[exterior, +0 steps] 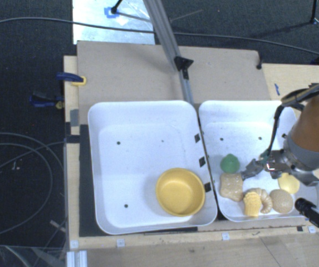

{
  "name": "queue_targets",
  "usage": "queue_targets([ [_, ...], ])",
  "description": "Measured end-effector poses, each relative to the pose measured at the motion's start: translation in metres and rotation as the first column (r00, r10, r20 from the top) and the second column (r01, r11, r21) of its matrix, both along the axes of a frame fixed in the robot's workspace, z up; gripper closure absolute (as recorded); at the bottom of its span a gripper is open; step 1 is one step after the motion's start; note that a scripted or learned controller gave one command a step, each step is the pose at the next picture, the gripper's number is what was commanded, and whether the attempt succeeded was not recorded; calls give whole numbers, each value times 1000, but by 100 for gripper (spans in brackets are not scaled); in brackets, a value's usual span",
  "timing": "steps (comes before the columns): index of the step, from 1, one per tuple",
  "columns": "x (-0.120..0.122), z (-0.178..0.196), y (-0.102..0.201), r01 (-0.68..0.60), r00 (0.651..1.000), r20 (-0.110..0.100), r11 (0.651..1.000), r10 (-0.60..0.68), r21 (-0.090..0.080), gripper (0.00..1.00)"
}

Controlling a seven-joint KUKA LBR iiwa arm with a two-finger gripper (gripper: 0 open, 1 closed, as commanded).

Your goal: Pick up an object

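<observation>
Your candidate objects lie in the right white bin [237, 115], clustered in its near corner.

Item one: a small green ball-like object [230, 163], round, with no long axis to report. It sits just beside the divider between the bins, apart from the gripper.

Item two: a tan, blocky, bread-like piece [231, 187], just below the green ball, nearly touching it. Its longer side runs roughly toward and away from the near rim.

Item three: a yellow ribbed object resembling a corn cob piece [252, 203], close against the near rim; its long axis runs roughly up and down in the camera view, tilted slightly.

Item four: a beige rounded lump [281, 201], touching or nearly touching a smaller pale knobbly piece [265, 200] that lies between it and the cob.

Item five: a pale yellow rounded object [288, 183], partly hidden under the arm; you cannot read its full shape.

The gripper [254, 168] reaches in from the right, its dark tip between the green ball and the yellow rounded object, just above the bread-like piece. You cannot tell from this view whether it is released or clenched, and nothing is visibly held in it. Behind it you see the grey wrist and the orange band [318, 129].

The left white bin [142, 115] holds a yellow plastic bowl [180, 191], upright, mouth up, near its near right corner.

Beyond the bins: a brown board [131, 71], a slanted grey pole [167, 32], and black cables [20, 166] on dark flooring.
</observation>
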State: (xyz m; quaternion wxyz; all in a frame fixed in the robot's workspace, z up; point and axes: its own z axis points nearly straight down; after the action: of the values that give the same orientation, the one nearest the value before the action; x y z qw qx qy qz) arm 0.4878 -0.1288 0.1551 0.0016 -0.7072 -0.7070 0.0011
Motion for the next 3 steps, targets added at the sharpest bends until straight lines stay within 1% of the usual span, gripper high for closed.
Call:
queue_targets([
  [1, 6, -49, 8, 0, 1000, 1, 1000, 0, 1, 0],
  [2, 8, -36, 7, 0, 1000, 7, 1000, 0, -1, 100],
  [3, 8, 28, 7, -5, 1000, 12, 1000, 5, -3, 100],
])
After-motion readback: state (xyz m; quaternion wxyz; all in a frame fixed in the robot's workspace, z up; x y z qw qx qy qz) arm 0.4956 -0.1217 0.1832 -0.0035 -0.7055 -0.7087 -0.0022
